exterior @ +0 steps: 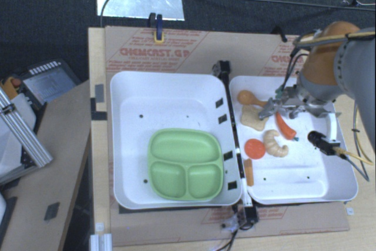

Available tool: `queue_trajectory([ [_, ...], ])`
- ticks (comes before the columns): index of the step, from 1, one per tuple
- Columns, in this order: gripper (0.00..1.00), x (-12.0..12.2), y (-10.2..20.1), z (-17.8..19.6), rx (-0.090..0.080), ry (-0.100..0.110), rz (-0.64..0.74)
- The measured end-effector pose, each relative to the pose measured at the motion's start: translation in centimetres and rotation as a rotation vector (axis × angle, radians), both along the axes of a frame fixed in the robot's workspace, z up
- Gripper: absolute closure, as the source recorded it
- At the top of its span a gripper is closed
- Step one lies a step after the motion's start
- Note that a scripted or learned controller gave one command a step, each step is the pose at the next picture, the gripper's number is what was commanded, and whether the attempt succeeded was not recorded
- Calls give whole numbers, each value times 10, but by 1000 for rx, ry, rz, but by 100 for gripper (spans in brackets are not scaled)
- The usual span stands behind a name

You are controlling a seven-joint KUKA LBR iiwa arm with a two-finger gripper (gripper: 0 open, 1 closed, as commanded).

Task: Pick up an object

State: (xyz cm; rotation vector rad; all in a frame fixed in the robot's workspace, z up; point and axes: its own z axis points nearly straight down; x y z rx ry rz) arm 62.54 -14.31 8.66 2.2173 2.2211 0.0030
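Two white bins [176, 82] before me; my pincer [271, 110] hangs over the right bin's pale tan food piece [254, 119], grip state unclear.

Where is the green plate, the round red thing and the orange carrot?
green plate [185, 163]: camera view, on the ridge between its three sections, in the left bin.
round red thing [255, 149]: camera view, on its flat middle, in the right bin.
orange carrot [285, 126]: camera view, halfway along its body.

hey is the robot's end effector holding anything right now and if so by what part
It cannot be told. The end effector sits low in the right bin over the tan food piece, beside the orange carrot, but no item is visibly between its fingers.
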Motion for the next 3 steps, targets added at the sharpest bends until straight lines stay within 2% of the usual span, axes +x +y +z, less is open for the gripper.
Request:
queue_trajectory([
  [1, 100, 3, 1, 14, 2, -8, 0],
  [3, 100, 22, -6, 118, -1, -4, 4],
])
